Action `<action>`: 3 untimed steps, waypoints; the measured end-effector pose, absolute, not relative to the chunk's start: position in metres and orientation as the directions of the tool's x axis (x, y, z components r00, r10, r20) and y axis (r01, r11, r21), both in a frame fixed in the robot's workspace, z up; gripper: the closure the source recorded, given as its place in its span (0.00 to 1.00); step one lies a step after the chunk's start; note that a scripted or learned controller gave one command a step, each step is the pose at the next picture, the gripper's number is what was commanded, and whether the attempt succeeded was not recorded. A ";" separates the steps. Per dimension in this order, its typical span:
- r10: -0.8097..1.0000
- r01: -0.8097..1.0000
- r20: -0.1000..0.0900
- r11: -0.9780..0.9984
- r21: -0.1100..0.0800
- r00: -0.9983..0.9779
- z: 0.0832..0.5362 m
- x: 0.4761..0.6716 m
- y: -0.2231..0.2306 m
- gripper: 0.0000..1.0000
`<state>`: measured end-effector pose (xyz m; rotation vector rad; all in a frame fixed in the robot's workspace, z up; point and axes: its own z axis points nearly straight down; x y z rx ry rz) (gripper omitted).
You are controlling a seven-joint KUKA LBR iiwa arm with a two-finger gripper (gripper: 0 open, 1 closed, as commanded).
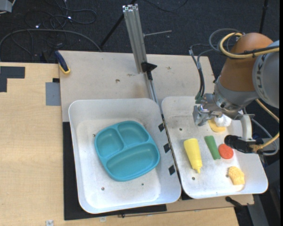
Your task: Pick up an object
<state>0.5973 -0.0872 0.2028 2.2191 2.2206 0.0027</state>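
Note:
In the right bin (pixel 179 112) lie a yellow squeeze bottle (pixel 193 153), a green stick-shaped piece (pixel 211 146), a small red piece (pixel 226 151) and a bumpy yellow piece (pixel 236 175) near the front right corner. A white and yellow object (pixel 220 123) lies at the bin's far right, partly hidden by the wrist. My gripper (pixel 203 115) hangs low over the far part of this bin, just left of that white and yellow object and above the squeeze bottle's far end.
The left bin (pixel 80 126) holds a blue divided plate (pixel 127 149). An upright metal post (pixel 134 36) stands behind the bins. Black clips (pixel 166 147) sit along the seam between the bins. A cable (pixel 245 145) loops off the wrist over the right bin's edge.

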 end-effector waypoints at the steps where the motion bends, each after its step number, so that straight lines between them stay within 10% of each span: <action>1: 1.000 1.000 0.002 0.004 -0.004 -0.004 0.199 0.598 -0.040 1.00; 3: 1.000 1.000 0.001 0.005 -0.002 -0.005 0.208 0.593 0.059 1.00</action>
